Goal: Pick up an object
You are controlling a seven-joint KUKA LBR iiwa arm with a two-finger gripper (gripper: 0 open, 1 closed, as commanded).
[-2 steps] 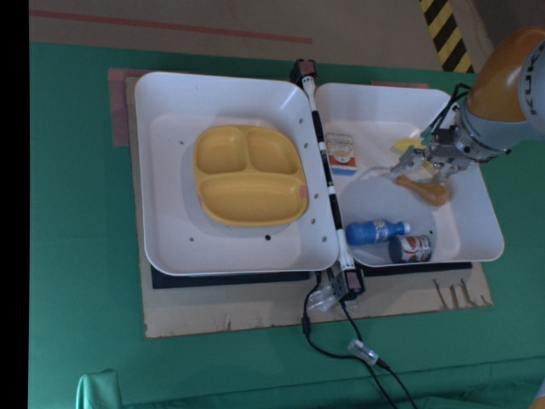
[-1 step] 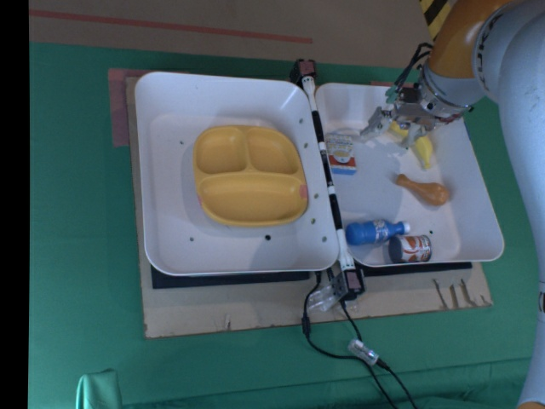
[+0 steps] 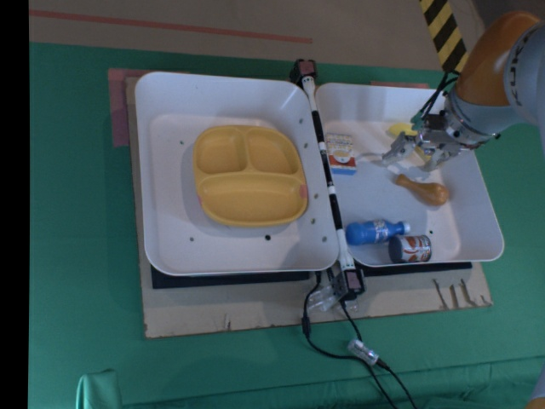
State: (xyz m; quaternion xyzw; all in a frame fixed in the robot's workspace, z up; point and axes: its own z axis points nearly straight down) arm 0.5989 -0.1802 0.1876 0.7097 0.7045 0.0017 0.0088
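In the right bin (image 3: 477, 220) my gripper (image 3: 416, 157) hovers over the far half, open, with nothing between its fingers. Just below it lies a brown toy drumstick (image 3: 424, 191), its thin end pointing toward the gripper. A small white and orange carton (image 3: 341, 153) lies to the gripper's left near the divider. A yellow object (image 3: 398, 129) peeks out behind the gripper, partly hidden by it. At the bin's near edge lie a blue bottle (image 3: 375, 231) and a red and white can (image 3: 410, 248).
The left bin (image 3: 170, 100) holds a yellow divided plate (image 3: 249, 175). A black and white divider bar (image 3: 325, 169) runs between the bins. Cables (image 3: 341, 331) trail over the green cloth in front.
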